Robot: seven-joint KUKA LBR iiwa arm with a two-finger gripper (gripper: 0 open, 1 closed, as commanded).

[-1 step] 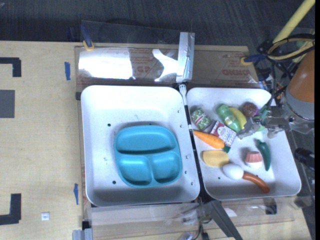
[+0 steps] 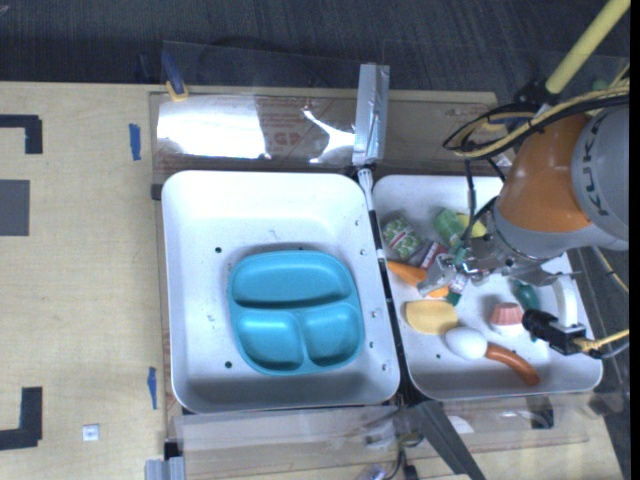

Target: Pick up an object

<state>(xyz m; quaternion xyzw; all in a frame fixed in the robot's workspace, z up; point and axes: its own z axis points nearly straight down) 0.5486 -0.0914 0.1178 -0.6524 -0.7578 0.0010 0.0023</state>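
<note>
My gripper (image 2: 448, 273) reaches down into the right bin (image 2: 570, 373) from the right, its tip low among the toy food near the bin's left middle. Right under and around it lie an orange carrot-like piece (image 2: 404, 271) and a red-and-white packet (image 2: 436, 255). A yellow piece (image 2: 431, 315) and a white egg (image 2: 465, 344) lie just in front of it. A green leafy item (image 2: 400, 236) and a green piece (image 2: 449, 223) sit behind. How the fingers stand is hidden among the clutter.
The left bin (image 2: 190, 218) holds a blue divided tray (image 2: 296, 309). In the right bin also lie a pink piece (image 2: 507, 315), an orange sausage-like piece (image 2: 511, 363) and a teal item (image 2: 526, 294). Cables and a yellow rod (image 2: 590, 36) hang at the upper right.
</note>
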